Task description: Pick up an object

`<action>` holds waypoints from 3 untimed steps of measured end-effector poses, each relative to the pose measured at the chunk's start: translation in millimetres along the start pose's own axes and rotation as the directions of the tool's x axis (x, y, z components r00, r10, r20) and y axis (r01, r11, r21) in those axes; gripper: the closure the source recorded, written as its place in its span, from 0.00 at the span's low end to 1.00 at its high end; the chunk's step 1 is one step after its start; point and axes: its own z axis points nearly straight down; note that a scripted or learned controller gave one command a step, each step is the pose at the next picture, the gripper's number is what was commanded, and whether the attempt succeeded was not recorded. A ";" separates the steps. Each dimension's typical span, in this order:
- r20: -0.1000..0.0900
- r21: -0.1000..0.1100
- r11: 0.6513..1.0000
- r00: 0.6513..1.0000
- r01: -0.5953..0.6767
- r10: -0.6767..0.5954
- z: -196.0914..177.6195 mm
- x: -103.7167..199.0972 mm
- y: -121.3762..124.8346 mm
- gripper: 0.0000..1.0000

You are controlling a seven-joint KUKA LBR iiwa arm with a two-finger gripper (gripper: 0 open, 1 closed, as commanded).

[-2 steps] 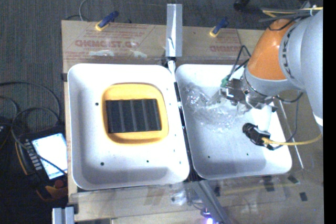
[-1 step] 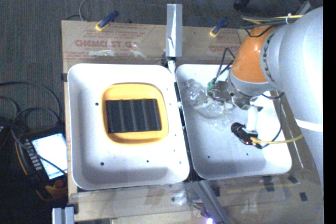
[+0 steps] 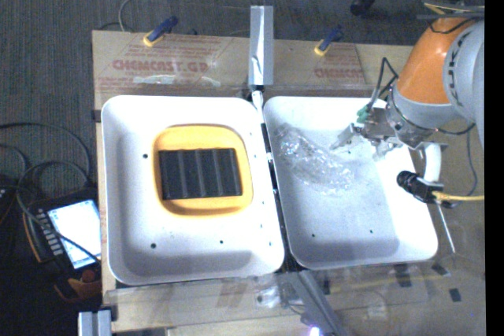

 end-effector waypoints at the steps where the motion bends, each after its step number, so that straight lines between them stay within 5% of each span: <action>1: 0.000 0.001 1.000 1.000 0.009 -0.009 7.6 10.0 -9.4 0.00; 2: -0.002 0.003 1.000 1.000 0.010 -0.010 -1.0 10.8 -9.2 1.00; 3: -0.002 0.003 1.000 1.000 0.010 -0.010 -1.0 10.9 -9.3 0.00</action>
